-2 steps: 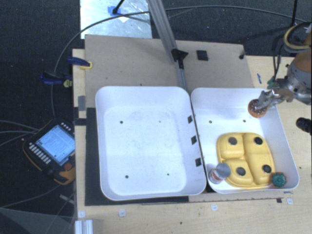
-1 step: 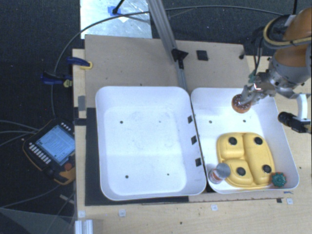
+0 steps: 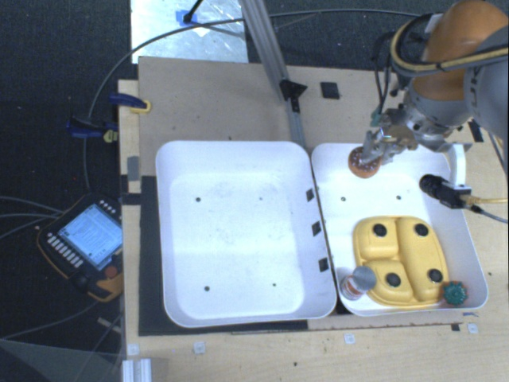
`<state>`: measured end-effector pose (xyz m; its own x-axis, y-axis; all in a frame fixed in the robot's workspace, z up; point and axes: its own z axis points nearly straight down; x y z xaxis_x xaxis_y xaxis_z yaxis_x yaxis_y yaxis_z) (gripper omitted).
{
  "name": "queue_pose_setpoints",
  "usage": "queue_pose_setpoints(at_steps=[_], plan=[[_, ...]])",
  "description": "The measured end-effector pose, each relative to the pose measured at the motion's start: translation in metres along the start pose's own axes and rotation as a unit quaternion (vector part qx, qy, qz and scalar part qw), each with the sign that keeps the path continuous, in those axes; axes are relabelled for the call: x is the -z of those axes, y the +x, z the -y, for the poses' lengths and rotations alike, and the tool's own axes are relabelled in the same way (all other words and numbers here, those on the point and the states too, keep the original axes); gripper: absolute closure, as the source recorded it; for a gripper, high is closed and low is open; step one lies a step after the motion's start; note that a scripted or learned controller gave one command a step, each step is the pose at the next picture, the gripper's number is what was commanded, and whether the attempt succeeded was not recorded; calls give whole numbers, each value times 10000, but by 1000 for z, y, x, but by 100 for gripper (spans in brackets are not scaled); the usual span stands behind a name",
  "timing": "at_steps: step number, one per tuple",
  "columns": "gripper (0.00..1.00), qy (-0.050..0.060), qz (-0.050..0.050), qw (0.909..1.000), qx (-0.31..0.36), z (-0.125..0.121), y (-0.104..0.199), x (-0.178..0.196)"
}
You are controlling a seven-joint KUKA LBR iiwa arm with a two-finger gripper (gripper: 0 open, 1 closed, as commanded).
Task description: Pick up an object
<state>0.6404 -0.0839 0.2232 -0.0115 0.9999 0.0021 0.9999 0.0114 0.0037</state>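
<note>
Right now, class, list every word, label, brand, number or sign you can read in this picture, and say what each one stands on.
No text can be read.
Handheld pendant left of the bench: its lit screen shows marks, too small and blurred to read.
Yellow moulded toy in the right bin: dark round dots, no lettering.
Left bin: bears no writing.

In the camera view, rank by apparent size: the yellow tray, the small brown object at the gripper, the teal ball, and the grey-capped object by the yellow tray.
1. Yellow tray, by far the largest.
2. Brown object and grey-capped object look about alike; not ranked apart.
3. Teal ball, slightly smaller.
</note>
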Motion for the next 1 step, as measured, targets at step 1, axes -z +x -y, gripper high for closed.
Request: queue_pose_setpoints(at_steps=[1], plan=[[100,3,1,10000,-6,-8,49,10]])
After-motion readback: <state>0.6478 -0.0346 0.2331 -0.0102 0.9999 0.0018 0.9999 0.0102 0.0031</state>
